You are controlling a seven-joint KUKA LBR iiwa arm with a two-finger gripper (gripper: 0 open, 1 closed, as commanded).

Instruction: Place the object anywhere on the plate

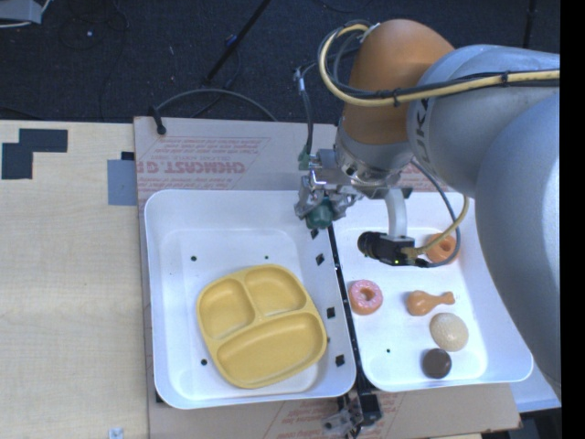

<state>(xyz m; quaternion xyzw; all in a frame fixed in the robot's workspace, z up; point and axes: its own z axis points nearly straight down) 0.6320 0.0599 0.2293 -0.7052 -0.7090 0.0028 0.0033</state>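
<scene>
fig: tool sits over the rim between bins w/ a small dark-green object at its tip; we can't tell if it's clenched. it looks light, rigid; pinch across its middle. yellow plate lies in left bin.

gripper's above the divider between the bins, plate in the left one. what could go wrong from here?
1. The gripper hangs at the back of the bins, short of the yellow plate; a release here would likely miss it.
2. It sits over the bin divider; descending could strike that.
3. Whether it holds anything is unclear.
</scene>
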